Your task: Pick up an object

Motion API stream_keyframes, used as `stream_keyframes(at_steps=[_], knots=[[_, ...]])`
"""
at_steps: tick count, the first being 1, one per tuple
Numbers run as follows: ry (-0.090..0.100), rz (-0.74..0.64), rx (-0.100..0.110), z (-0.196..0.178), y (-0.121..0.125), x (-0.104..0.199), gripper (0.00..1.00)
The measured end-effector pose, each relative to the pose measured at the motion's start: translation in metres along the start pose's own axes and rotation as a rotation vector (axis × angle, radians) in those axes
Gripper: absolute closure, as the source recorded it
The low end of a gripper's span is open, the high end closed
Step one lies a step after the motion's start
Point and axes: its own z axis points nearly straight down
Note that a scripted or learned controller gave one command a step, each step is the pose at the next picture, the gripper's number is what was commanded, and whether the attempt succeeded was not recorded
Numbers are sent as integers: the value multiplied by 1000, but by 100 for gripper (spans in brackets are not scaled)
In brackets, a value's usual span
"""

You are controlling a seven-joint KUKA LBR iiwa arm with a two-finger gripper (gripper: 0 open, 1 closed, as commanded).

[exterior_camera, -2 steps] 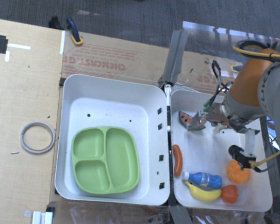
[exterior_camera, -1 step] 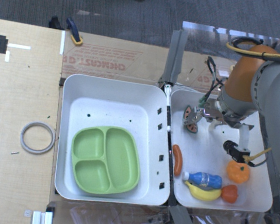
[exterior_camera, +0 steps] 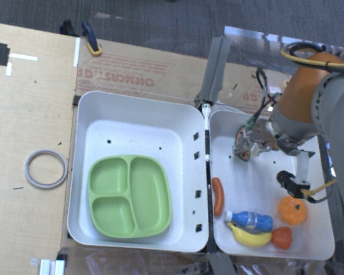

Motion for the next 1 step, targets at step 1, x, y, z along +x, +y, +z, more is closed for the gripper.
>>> stream_keyframes(at_steps=[1], knots=[[3, 2, -1, -91, 15, 88, 100]])
